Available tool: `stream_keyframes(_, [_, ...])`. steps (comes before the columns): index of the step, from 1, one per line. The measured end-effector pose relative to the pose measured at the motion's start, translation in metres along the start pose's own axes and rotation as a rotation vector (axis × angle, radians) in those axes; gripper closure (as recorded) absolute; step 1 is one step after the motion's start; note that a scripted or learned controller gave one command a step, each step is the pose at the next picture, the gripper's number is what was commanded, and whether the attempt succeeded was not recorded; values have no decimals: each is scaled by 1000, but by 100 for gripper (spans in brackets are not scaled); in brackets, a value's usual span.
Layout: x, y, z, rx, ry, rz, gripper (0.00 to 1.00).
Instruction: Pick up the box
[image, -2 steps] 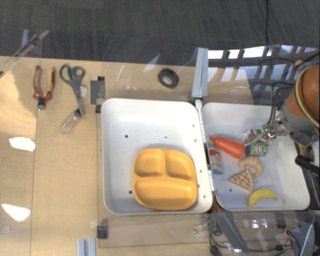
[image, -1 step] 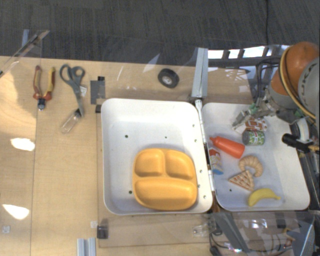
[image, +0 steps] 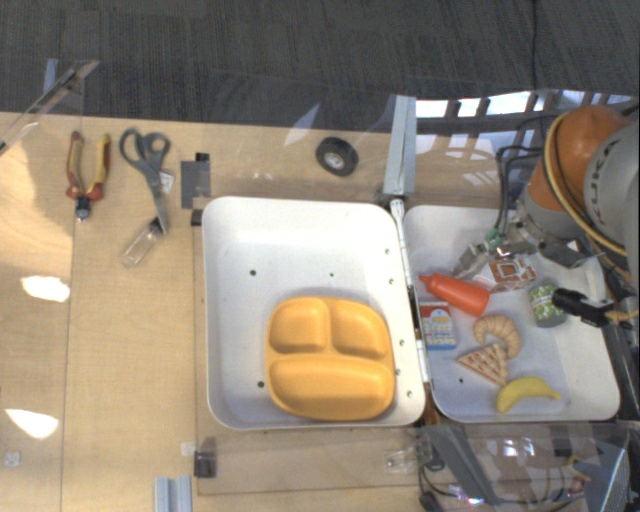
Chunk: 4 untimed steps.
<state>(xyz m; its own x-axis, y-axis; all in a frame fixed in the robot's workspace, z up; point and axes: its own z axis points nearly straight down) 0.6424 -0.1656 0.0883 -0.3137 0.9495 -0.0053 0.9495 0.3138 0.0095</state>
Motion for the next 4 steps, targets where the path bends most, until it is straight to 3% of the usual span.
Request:
stream_keyframes(1, [1,3,-13,-7,-3,-4,100])
stream_keyframes(2, [66,-5,-12,8,3,493,100])
stream_keyframes(3, [66,-5,-12,8,3,493,0])
stream_keyframes(4, [95,-95,-3,-3,0,509,0])
